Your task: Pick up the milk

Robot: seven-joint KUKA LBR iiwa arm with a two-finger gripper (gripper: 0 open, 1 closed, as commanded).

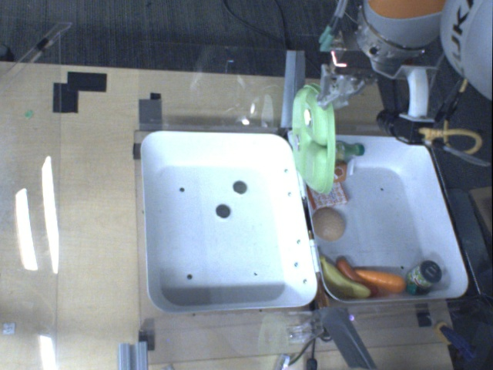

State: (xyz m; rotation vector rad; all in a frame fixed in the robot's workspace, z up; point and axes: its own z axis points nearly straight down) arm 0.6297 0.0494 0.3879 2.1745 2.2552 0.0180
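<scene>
Grey arm [408,6] is reaching in above your right bin [443,230]. You're seeing the milk [314,141], a pale green jug, hanging long axis upright over the divide between bins, directly under the fingers [333,91], which are pinching its top edge, nearly closed.

Arm [416,6] cut off at top edge; green object [314,149] hides carton [330,197] behind it.
</scene>
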